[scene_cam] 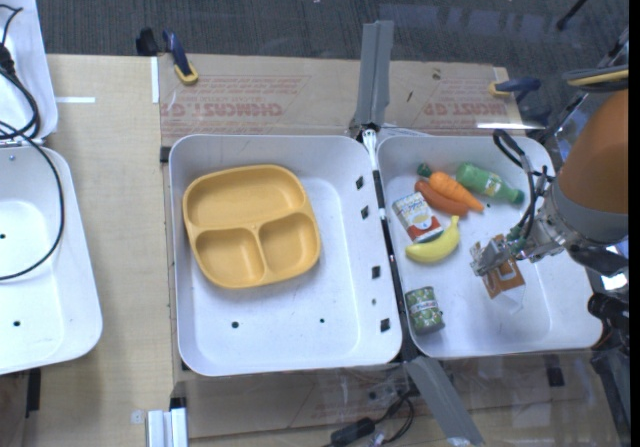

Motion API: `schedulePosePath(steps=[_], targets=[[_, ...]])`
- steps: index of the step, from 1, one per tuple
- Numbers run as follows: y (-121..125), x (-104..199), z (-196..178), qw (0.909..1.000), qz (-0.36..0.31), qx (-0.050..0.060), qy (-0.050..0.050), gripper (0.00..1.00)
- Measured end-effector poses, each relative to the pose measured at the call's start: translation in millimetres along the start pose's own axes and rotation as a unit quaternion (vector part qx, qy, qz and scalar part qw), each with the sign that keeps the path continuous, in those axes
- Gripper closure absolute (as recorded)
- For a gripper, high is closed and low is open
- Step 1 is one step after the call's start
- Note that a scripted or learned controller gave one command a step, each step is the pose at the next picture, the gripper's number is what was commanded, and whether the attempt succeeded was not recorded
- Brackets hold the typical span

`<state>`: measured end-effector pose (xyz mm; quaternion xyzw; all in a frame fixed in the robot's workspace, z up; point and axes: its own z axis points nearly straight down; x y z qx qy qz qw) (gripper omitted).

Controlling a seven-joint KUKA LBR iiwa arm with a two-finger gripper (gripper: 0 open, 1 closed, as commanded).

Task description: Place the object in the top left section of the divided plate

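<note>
On the counter [110, 135], the yellow plate [252, 225] lies in the left bin [275, 350]; the claw [492, 260], grip unreadable, hovers over the right bin [520, 335] beside a banana [434, 244].

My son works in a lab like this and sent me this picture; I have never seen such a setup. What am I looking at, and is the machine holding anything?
This is one camera fixed above a bench, looking down at a slant. The grey and orange shape at the right is a robot arm; its gripper, a two-fingered hand, hangs low over the right bin.

Two shallow white bins sit side by side. The left bin bears a yellow divided plate with three sections, nothing in them. In the right bin lie toy foods: a carrot, a green bottle, a small carton, a banana and a green can.

A small brown object sits right at the gripper, but I cannot tell whether it is actually gripped.
</note>
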<state>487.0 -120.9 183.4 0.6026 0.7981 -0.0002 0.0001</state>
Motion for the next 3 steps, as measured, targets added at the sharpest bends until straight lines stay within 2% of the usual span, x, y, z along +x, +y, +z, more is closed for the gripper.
schedulePosePath(steps=[1,2,3], targets=[[30,82,-7,1.0000,-0.007,0.000,0.000,1.00],[121,131,-6,0.9958,0.092,0.002,-0.001,1.00],[124,203,48,0.9794,0.202,0.003,-0.001,1.00]])
